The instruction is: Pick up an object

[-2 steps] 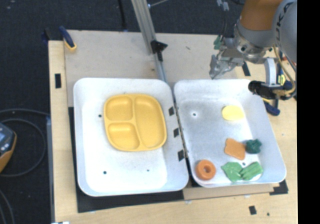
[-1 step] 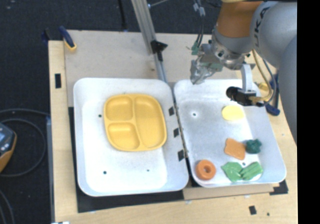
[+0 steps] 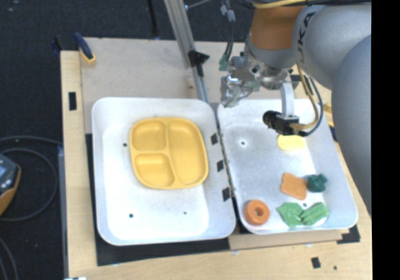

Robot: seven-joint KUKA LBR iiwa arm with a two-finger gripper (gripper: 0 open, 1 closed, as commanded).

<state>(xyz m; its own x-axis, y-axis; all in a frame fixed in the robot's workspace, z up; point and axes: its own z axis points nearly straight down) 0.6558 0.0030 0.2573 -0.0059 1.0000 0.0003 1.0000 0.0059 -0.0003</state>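
My gripper (image 3: 232, 92) hangs over the far left corner of the right bin (image 3: 250, 147), high above its floor, and nothing shows between its fingers. The bin's objects lie toward its right and near side: a pale yellow piece (image 3: 291, 143) by the right wall, an orange wedge (image 3: 293, 185), a small dark green piece (image 3: 317, 182), an orange ring (image 3: 257, 212) and a light green leafy piece (image 3: 302, 214) at the front. All of them are well away from the gripper.
The left bin (image 3: 112, 210) holds a yellow divided plate (image 3: 169, 152). A slanted metal pole (image 3: 181, 29) rises behind the bins, close to the gripper's left. The grey arm (image 3: 331, 22) covers the upper right.
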